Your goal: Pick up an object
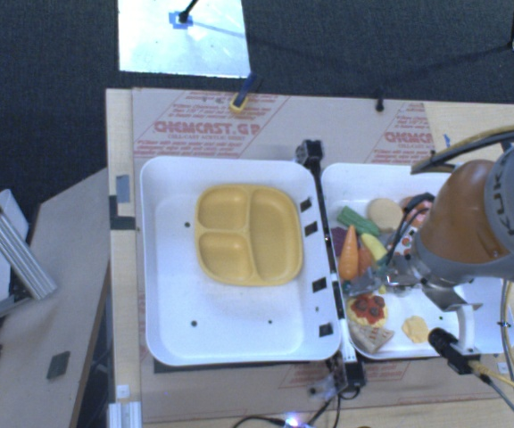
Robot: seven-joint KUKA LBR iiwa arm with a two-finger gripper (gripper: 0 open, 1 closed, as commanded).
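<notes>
The gripper point(375, 279) hangs low in the right bin point(435, 175), near its left wall, and its tip is too dark and tangled with cable to read, so I cannot tell how it is set or whether it has anything. Just beside it lie the nearest things to take: a carrot point(350, 253) standing on end along the left wall, a yellow piece point(373, 247) touching the carrot, and a green piece point(357, 218) above them toward the far edge. A pizza slice point(369, 314) lies toward the near left corner, a small yellow bit point(415, 329) beside it, and a tan bun point(384, 212) nearer the far edge. The toys crowd together, so a good try would likely centre on one piece, probably the carrot or the yellow piece, come straight down, and close across its narrow side without nudging neighbours or the wall. The left bin point(168, 328) bears a yellow tray point(244, 234) in its middle.
</notes>
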